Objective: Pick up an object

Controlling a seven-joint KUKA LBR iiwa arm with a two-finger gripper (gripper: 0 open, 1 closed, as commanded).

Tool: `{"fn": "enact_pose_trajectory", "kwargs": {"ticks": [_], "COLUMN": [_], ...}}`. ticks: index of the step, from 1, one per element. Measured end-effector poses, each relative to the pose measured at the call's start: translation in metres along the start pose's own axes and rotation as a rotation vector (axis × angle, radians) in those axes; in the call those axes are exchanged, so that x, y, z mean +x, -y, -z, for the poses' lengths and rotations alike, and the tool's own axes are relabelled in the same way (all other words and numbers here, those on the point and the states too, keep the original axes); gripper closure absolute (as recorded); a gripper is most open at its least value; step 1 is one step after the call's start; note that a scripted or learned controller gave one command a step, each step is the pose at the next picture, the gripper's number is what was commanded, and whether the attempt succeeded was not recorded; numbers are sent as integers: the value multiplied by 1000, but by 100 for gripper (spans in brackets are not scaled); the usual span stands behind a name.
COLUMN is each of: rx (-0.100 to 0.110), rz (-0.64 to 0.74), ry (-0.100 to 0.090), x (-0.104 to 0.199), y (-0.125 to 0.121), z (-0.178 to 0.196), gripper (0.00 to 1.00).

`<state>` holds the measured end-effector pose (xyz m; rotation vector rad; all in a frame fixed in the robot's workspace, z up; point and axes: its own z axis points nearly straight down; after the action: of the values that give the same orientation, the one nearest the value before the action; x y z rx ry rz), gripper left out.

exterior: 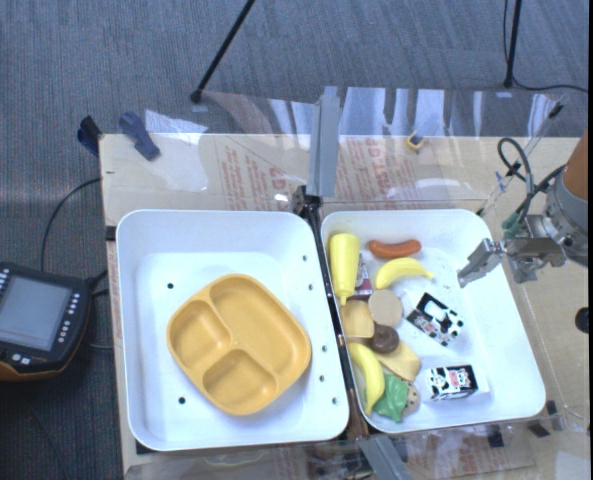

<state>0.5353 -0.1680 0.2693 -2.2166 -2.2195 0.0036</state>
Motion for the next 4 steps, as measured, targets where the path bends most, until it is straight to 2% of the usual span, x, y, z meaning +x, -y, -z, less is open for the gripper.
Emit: {"fn": "enact_pose_trajectory", "kwargs": {"ticks": [1,2,3,4], "rx": [-27,-42,-6,-3], "rz": [155,163,225,219], "ry": [7,14,1,0], "x": [-11,0,31,30], "y": [-51,-23,10,11], "z": [-157,-166,-181,-172], "gripper": [0,0,0,100]}}
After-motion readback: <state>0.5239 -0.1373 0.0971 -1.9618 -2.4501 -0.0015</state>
